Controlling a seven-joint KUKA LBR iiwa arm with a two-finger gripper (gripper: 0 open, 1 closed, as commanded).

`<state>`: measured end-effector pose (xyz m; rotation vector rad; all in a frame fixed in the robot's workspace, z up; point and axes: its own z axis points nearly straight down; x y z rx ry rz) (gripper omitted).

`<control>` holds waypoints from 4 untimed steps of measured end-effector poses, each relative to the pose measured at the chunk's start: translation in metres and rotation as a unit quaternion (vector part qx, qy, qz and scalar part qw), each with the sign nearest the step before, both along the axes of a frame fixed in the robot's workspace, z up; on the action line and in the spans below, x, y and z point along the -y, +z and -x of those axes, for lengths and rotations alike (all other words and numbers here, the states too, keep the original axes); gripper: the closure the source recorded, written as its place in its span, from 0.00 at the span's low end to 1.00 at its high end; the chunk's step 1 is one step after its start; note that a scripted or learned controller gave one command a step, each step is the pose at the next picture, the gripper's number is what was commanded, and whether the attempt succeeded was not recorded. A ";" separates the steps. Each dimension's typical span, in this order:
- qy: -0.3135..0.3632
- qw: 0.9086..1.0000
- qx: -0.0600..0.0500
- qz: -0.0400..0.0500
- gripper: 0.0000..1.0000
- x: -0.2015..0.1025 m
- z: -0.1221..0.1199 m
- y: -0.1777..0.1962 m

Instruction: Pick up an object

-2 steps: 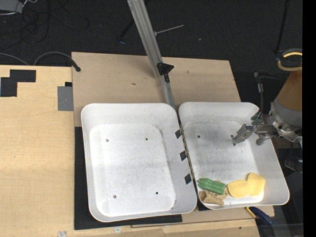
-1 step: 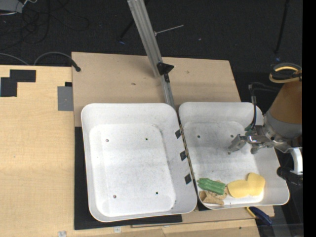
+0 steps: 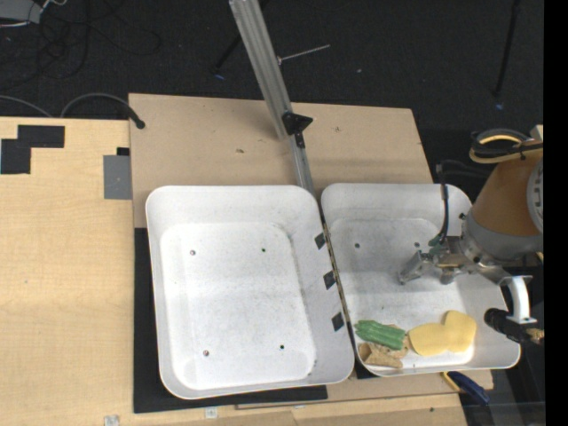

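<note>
While the tool (image 3: 410,273) hovers, the yellow object (image 3: 444,335) lies below-right, apart.

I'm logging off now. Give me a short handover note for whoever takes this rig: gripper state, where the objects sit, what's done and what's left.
Gripper: low over the middle of the right bin, nothing seen between its fingers; open or shut cannot be told from this view.
Objects: a green piece, a yellow piece and a small tan piece sit together along the right bin's near edge, apart from the gripper.
Left bin: no objects seen in it.
Done: no pick yet.
Left: bring the gripper to one of the objects, close on it and lift.
</note>
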<state>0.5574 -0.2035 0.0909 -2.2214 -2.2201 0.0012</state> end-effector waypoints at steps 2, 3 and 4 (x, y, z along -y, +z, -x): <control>0.001 1.000 0.001 0.000 1.00 0.002 -0.002 0.053; 0.001 1.000 0.003 0.001 1.00 0.000 -0.004 0.116; 0.001 1.000 0.003 0.001 1.00 0.001 -0.005 0.170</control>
